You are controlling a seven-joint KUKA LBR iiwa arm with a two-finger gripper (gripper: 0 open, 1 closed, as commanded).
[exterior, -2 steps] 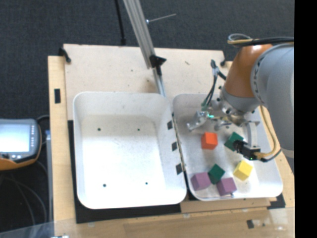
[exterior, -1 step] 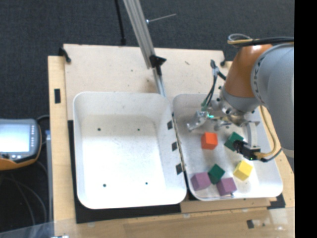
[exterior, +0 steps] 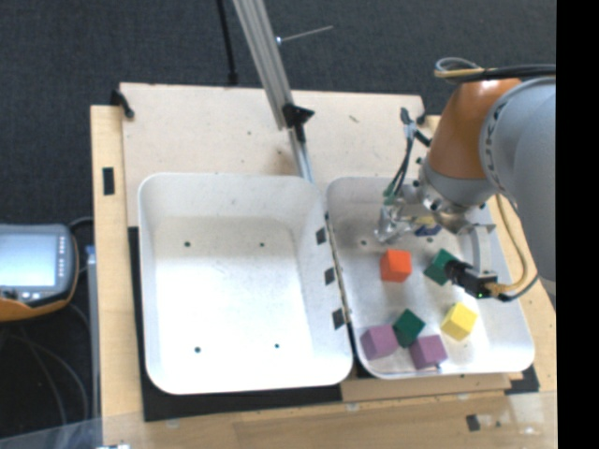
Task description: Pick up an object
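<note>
Overhead, two shallow white plastic bins are seen side by side on a pale wooden worktop (exterior: 187, 129). The left bin (exterior: 168, 204) is bounded on its right by the right bin (exterior: 510, 344), in which all the small blocks are gathered.

The grey arm with its orange band (exterior: 468, 138) is extended in from the right, and its metal gripper (exterior: 398, 224) is held over the far part of the right bin. Whether its fingers are spread or closed cannot be told, and no block is seen between them.

An orange cube (exterior: 396, 266) is placed just near of the gripper, apart from it. To its right a dark green block (exterior: 440, 268) is found beside a black fitting on the arm's cabling. A yellow cube (exterior: 460, 321) is set nearer, toward the right rim. Along the near wall, a pale purple cube (exterior: 379, 341), a second dark green cube (exterior: 408, 326) and another purple cube (exterior: 429, 351) are clustered closely together.

A slanted aluminium rail (exterior: 267, 59) is fixed at the far side, between the bins. A grey screen device (exterior: 33, 260) is seen off the worktop at the left.
</note>
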